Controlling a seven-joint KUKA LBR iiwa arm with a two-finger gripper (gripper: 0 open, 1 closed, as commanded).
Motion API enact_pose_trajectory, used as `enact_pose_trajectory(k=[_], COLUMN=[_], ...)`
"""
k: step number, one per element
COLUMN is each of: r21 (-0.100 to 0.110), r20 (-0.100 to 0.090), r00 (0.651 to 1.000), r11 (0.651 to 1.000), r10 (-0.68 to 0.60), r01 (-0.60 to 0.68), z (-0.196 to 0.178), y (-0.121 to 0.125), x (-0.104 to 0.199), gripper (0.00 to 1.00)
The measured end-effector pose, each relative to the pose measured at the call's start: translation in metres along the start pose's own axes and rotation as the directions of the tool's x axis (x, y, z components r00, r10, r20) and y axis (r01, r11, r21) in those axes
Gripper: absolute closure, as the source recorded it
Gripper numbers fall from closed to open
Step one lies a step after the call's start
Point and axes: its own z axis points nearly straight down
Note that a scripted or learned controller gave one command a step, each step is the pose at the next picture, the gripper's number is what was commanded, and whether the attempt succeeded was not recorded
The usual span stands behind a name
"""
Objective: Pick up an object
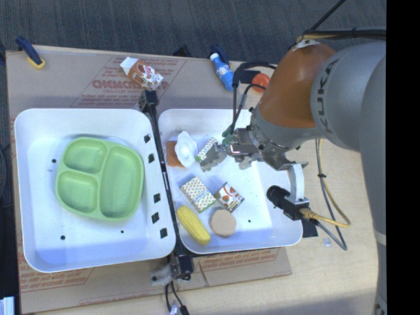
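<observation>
Objects lie in the right bin [262,238]: the end effector [220,151] hangs low among them, its grip state hidden. Just beside it sit a white cup [186,148], checkered block [197,193], corn cob [193,225] and tan disc [224,224]. A green tray [100,178] fills the left bin [29,176].

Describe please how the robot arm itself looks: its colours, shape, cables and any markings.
The arm is thick, rounded and grey, with a glossy orange band above the wrist and dark KUKA lettering on the grey shell. Thin black cables run from the wrist toward the metallic gripper. A black cylinder sits on a white bracket, with a yellow cable trailing off.
</observation>
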Motion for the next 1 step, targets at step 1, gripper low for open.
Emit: enact_pose_trajectory(k=[1], r21=[0.000], r20=[0.000], r00=[1.000], r11=[1.000], r10=[0.000], r01=[0.000], z=[0.0000], y=[0.0000], x=[0.0000], gripper=[0.00])
